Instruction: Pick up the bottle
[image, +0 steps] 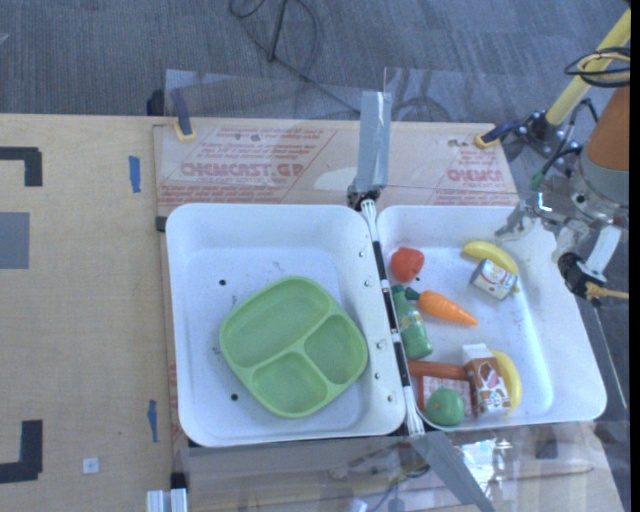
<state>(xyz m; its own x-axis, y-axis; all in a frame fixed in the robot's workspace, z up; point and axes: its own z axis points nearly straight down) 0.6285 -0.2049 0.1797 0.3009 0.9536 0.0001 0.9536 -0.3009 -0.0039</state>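
Bottle (411, 325) lies flat along the left wall of the right bin (560, 385), neck toward the tomato (406, 263); gripper (535, 216) state unclear.

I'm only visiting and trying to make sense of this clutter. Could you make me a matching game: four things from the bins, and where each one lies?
1 green plate
2 green bottle
3 carrot
4 green apple

A view's right bin, its bottom-left corner
B view's left bin
C right bin, along the dividing wall
D right bin, near the middle

Pairs: 1-B; 2-C; 3-D; 4-A
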